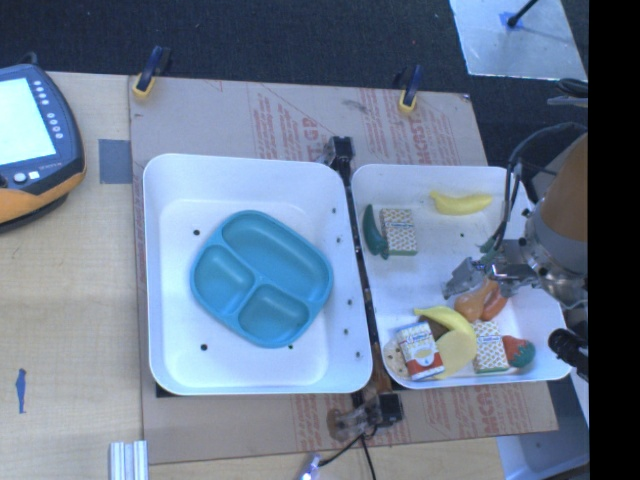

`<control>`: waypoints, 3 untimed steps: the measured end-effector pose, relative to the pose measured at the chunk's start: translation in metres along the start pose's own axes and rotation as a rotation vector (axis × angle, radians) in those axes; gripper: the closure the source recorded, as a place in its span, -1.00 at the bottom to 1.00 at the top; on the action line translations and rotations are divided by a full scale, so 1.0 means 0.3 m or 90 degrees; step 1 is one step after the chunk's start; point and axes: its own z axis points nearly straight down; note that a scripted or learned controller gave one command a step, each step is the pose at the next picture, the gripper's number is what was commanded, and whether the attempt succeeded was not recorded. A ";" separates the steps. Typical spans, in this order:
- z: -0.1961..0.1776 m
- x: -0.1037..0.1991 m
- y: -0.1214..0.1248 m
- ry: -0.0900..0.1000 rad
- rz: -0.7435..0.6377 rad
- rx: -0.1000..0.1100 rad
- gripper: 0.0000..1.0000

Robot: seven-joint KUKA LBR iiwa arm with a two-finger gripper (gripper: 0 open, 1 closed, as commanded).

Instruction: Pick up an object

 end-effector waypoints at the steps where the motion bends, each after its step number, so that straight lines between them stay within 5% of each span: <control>1: 0.315 0.087 0.021 0.000 -0.002 0.001 -1.00; 2: 0.355 0.058 -0.014 -0.003 -0.002 -0.004 -1.00; 3: 0.325 0.059 -0.016 -0.002 -0.006 -0.002 1.00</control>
